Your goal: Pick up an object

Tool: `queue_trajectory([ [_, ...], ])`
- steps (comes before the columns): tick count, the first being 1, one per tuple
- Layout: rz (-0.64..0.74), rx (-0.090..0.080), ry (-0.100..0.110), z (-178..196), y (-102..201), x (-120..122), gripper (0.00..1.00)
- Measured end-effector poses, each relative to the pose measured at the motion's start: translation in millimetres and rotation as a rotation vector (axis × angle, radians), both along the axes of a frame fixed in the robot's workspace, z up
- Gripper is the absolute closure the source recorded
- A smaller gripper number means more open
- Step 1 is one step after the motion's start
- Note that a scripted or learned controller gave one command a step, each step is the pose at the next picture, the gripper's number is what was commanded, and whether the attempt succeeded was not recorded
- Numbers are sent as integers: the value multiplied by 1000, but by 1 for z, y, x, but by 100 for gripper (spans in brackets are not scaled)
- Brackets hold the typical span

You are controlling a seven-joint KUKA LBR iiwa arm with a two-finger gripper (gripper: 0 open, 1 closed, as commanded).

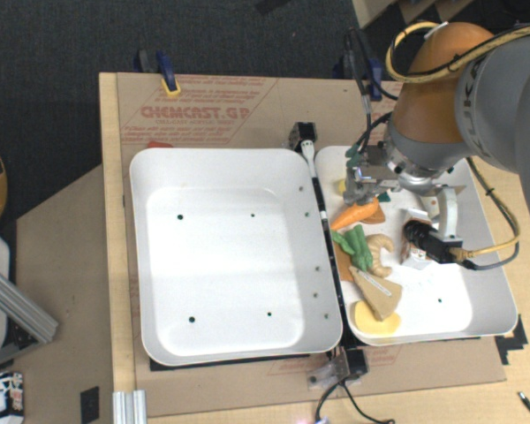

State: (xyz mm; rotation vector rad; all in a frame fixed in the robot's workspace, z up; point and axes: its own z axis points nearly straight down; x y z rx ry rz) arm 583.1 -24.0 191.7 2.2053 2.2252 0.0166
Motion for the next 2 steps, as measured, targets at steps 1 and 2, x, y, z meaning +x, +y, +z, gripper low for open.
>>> queue_trajectory([
  [1,-8,-2,14,-7,-5,-4,0],
  [2,-1,-1,10,-7,82,6,0],
])
